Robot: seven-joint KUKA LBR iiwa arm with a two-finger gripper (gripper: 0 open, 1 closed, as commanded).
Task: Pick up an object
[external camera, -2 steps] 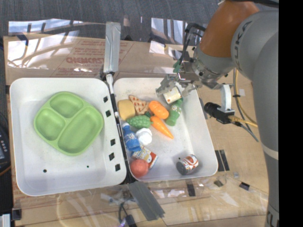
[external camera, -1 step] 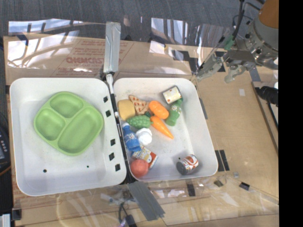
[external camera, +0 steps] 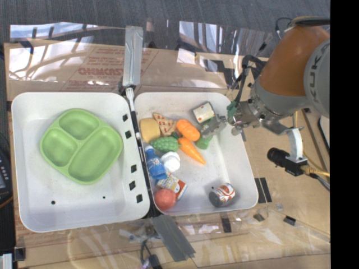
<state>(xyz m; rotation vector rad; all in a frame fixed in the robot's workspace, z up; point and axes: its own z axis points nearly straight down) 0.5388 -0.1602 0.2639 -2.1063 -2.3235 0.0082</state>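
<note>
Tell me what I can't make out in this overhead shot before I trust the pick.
- Pincer: its tip blurs into grey in the camera view, so open or shut, and contact with the carrot, can't be judged.
- Small carton: printing too small to read.
- Blue bottle: partly hidden by the white cap and the bin wall.
- Red ball: lower edge hidden by the bin rim.
- Arm: upper part cut off by the frame's right side.
</note>
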